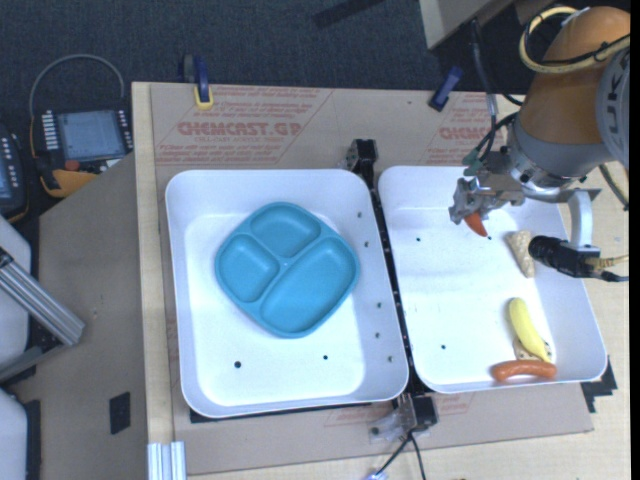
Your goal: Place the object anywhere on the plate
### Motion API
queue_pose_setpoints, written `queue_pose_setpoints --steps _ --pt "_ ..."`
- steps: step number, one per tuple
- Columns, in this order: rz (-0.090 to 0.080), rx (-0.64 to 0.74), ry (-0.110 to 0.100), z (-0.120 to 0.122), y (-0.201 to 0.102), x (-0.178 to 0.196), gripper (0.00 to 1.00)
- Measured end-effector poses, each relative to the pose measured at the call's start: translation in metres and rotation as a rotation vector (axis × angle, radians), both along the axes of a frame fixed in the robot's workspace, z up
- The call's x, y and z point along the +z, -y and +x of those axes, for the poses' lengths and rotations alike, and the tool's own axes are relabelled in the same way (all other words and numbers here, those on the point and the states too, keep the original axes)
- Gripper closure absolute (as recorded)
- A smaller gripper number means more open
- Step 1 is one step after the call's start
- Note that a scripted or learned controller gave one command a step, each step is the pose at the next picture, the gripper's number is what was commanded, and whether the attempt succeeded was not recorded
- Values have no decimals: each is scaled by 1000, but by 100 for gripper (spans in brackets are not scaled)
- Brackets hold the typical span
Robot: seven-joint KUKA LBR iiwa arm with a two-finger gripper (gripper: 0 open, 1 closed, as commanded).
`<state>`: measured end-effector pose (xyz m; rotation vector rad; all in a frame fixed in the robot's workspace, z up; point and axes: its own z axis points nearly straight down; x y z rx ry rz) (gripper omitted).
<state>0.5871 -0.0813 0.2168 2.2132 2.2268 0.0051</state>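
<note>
A blue plate [287,268] with three compartments lies in the left white bin [200,208]. My gripper [470,211] hangs over the upper part of the right bin [430,298], well to the right of the plate. A small red-orange object [479,226] pokes out below the fingertips and looks pinched between them. It seems lifted a little above the bin floor.
In the right bin lie a beige wedge [520,250], a yellow banana [528,330] and an orange sausage-shaped piece [523,371] near the front right corner. A black clamp [362,155] sits between the bins at the back. The ridge between the bins separates gripper and plate.
</note>
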Motion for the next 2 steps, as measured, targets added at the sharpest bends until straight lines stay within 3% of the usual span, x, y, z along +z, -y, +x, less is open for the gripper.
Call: queue_pose_setpoints --steps 2 --pt "0 -2 -7 1 -111 -15 100"
